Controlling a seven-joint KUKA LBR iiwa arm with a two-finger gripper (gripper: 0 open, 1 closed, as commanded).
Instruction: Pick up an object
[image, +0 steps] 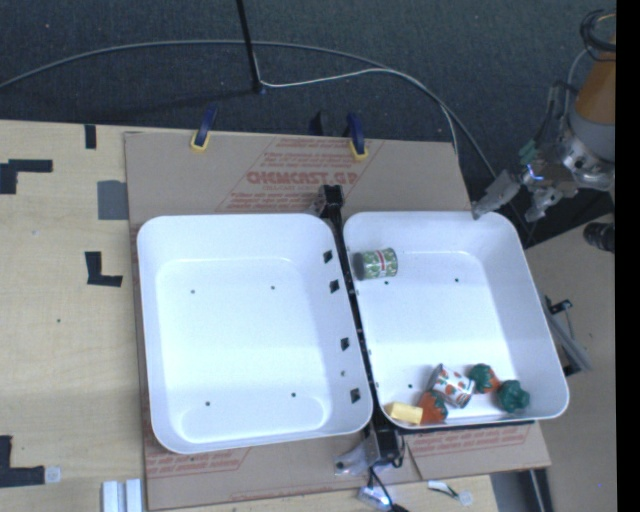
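- Your gripper hangs off the far right corner of the right bin, outside its rim, with the grey arm and its orange band rising toward the upper right of the view.
- You can make out two fingers splayed apart with nothing between them, so treat the pincer as open and empty.
- Your nearest candidate is the small green-and-white can, lying on its side in the right bin's far left corner, just beside the divider between the bins.
- From the pincer, that can lies at about eight o'clock, across the bin's far edge.
- Its long axis runs roughly nine to three o'clock, so you would likely want the fingers closing across the short way, twelve to six.
- A cluster of small toys sits along the near wall of the same bin, at about six to seven o'clock from the pincer and well apart from it: a yellow piece, a red-and-white piece and two green ones, some touching.
- The left bin has bare white floor under your eye.
- In my judgement the can is the easier reach, since it stands alone.
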